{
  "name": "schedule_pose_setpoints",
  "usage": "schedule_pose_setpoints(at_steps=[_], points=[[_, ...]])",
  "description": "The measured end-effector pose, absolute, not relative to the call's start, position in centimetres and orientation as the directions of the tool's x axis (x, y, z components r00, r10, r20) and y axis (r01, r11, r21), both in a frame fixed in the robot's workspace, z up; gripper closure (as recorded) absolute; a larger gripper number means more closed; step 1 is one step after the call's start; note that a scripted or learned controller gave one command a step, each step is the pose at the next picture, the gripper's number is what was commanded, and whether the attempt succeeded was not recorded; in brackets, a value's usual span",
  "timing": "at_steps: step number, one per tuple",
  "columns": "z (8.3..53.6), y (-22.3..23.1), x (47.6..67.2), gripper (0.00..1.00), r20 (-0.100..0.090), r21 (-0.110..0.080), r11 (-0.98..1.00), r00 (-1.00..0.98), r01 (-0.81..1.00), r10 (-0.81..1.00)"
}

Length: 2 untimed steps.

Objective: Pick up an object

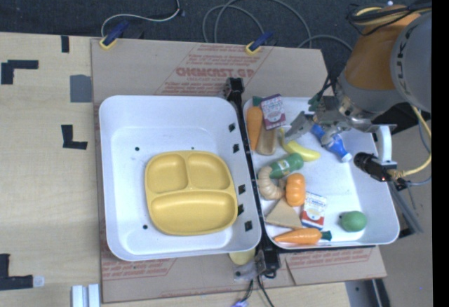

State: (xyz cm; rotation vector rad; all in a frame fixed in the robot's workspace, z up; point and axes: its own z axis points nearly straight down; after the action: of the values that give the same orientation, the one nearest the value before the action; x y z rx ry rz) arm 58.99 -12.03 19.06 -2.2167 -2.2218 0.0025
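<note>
Seen from above at a slant: gripper (303, 123) low over the right bin (365, 190), jaws spread apart and nothing between them, tips just beside the banana (300, 151) and the small maroon carton (273, 111), with carrot (302, 235), orange pepper (295, 188), green lime (353, 221) and blue bottle (337, 144) lying loose among the clutter. Judged barely begun — nothing lifted yet, closing and raising left to do, yellow divided plate (190, 193) alone in the left bin (116, 158). Red print on the cardboard sheet (182, 67) under the bins, lettering too faint to read with confidence.
</note>
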Motion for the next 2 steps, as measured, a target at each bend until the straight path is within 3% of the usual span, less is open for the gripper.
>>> schedule_pose_setpoints(at_steps=[1,2], points=[[11.4,-13.4,56.0,0.00,0.000,0.021,0.004,-0.004,1.000,1.000],[8.4,-10.0,60.5,0.00,-0.001,0.003,0.006,-0.006,1.000,1.000]])
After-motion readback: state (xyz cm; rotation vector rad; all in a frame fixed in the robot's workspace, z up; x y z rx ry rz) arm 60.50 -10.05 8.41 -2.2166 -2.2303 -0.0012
